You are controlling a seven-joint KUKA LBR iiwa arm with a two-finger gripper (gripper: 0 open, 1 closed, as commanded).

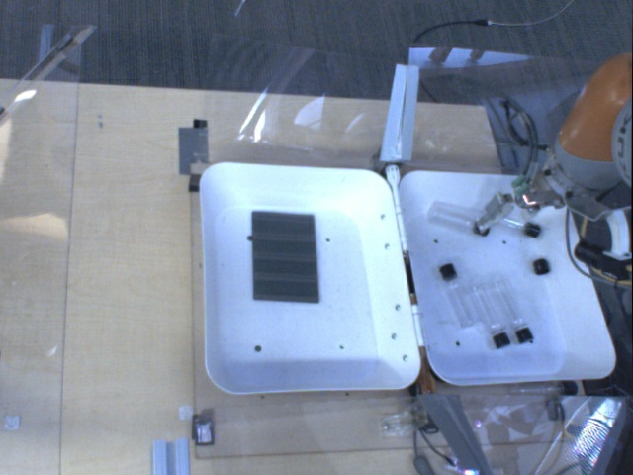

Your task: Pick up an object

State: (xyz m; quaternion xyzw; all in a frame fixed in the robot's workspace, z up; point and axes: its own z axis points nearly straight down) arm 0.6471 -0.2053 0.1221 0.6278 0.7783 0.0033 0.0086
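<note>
A dark grey ribbed slab (286, 256) lies flat in the left bin (227, 354), a little left of its middle. The right bin (584, 359) holds several small black pieces, among them one (447, 271) near its left side, one (540, 265) toward the right and a pair (511, 337) near the front. Two clear plastic pieces lie there too: one (447, 213) at the back and one (485, 302) in the middle. My gripper (499, 211) hangs low over the back of the right bin, just right of the rear clear piece and close to a black piece (532, 230).
The arm's orange band (593, 117) and grey wrist reach in over the right bin's back right corner, with cables (593, 250) trailing beside it. A metal post (399, 117) stands behind the seam between the bins. A clear sheet covers the bench at the left.
</note>
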